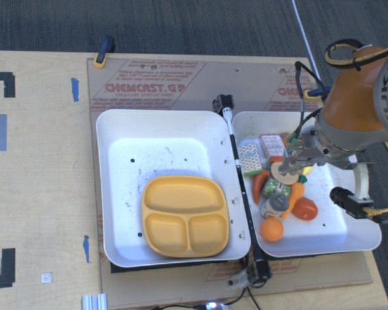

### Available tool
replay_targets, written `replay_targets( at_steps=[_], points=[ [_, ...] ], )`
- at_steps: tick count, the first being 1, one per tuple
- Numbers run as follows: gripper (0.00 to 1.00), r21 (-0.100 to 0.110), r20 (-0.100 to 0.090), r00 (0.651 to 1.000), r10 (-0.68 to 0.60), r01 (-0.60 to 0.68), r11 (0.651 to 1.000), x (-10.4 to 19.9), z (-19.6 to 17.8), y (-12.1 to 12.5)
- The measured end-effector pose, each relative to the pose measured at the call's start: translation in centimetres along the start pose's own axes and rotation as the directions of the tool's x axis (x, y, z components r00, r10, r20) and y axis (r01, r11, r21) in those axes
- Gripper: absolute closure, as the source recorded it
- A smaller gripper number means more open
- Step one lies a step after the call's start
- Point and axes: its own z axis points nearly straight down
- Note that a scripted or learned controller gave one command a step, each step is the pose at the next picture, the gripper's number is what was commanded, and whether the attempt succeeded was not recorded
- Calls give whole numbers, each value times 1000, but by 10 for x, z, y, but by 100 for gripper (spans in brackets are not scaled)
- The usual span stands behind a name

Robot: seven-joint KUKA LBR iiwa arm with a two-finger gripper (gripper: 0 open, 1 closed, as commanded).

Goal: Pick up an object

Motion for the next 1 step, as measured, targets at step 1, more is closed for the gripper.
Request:
replay_targets(
  at_steps=[1],
  points=[
    [100,-3,1,1000,0,0,1000,105,0,53]
  ],
)
